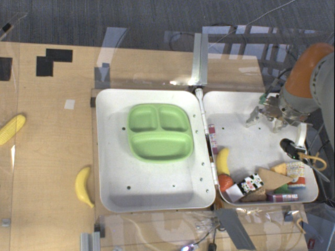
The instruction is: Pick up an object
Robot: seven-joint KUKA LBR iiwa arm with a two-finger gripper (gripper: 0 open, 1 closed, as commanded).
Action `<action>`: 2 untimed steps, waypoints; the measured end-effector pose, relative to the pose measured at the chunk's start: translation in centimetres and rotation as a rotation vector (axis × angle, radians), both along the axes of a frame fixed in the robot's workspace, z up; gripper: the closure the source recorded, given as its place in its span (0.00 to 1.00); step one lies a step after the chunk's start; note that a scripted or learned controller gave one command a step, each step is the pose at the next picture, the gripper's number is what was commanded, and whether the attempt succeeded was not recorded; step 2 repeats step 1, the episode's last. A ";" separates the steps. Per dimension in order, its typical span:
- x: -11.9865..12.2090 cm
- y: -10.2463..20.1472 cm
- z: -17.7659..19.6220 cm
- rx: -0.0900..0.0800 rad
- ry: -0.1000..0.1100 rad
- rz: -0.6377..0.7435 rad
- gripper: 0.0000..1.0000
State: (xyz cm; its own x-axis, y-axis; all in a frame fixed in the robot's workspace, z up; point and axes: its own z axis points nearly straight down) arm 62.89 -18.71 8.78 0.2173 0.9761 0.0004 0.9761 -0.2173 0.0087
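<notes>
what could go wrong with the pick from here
1. The pincer hangs over a bare upper part of the right bin, while the objects sit along the near edge; closing here would likely grab nothing.
2. The pile near that edge is packed tight, so a grasp there may catch two items or slip.
3. The banana lies against the divider wall, leaving little room for a finger.

Toy banana, tomato, wedge and markers lie clustered along the right bin's near edge.

Grey carpet beyond wooden bench
</notes>
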 end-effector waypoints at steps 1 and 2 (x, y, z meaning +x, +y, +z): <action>-3.7 6.8 0.2 0.002 -0.003 0.048 0.00; -3.7 6.8 0.2 0.002 -0.003 0.048 0.00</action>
